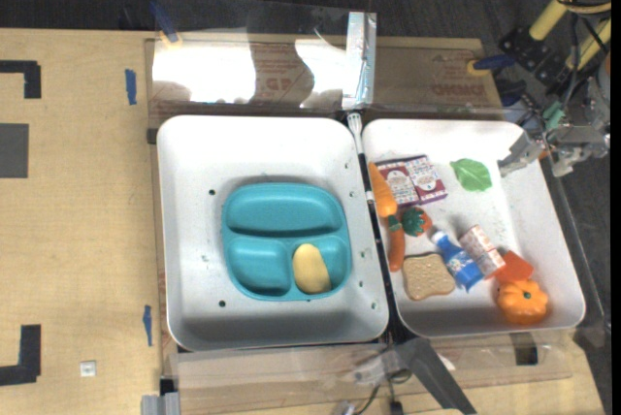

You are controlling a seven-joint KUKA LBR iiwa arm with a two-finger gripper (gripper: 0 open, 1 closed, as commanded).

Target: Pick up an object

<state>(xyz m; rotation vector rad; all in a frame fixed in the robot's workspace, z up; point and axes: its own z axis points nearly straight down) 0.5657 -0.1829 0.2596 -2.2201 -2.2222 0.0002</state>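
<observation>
The gripper hovers blurred over the right bin's far edge; its grasp state is indiscernible.

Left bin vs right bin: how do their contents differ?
The left bin holds a teal divided tray with one yellow potato-shaped item in its lower right compartment. The right bin has no tray: small items lie loose on its floor, among them a green leaf, a bread slice and an orange pumpkin. The left bin's contents sit centred; the right bin's spread out. Both bins are shallow and white.
</observation>
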